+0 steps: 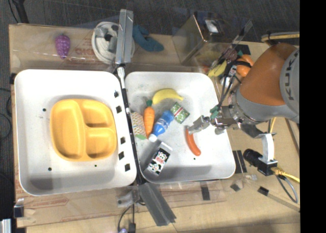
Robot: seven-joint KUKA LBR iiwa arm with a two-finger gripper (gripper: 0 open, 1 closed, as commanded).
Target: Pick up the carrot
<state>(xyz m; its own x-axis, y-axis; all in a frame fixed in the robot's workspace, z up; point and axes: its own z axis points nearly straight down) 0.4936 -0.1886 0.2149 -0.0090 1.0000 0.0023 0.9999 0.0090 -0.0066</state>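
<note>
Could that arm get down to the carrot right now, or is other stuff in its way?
Probably yes. The carrot lies uncovered in the right bin, but the blue bottle and banana crowd it, so the gripper has little room.

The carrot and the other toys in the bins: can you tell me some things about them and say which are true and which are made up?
1. The orange carrot with a green top lies in the right white bin. True.
2. The yellow divided plastic tray sits in the right bin. False: it sits in the left white bin.
3. The yellow banana lies above the carrot in the picture. True.
4. The gripper is holding the carrot. False: the gripper is over the right part of the bin, above the small orange-red sausage, apart from the carrot.
5. The small blue and white bottle lies beside the carrot. True.
</note>
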